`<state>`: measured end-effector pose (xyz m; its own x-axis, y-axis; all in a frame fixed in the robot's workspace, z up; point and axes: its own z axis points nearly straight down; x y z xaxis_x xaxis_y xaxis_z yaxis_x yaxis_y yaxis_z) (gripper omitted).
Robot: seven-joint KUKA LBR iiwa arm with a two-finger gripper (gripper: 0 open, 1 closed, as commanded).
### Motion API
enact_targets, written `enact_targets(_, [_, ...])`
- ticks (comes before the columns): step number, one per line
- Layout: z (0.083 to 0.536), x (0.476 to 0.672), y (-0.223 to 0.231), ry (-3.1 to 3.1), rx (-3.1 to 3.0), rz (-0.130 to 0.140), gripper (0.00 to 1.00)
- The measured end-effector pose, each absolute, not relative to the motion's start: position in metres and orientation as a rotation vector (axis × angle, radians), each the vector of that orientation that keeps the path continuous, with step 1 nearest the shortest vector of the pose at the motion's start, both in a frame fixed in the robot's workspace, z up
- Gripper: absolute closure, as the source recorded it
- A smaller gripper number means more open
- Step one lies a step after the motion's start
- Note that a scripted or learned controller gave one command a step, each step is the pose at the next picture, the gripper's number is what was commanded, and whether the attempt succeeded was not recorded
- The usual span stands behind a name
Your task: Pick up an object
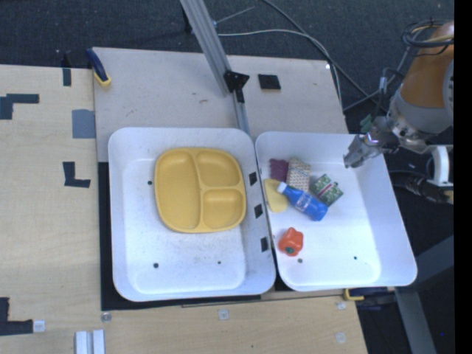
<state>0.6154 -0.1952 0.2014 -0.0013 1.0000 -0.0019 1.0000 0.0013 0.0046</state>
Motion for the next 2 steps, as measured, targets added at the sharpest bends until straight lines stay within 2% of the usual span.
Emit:
enact_targets(1, [0.265, 0.617, -0.193, 2.220, 2.215, 0.004, 1.00])
enact_targets(2, [0.265, 0.623, -0.141, 2.228, 2.215, 0.000, 1.00])
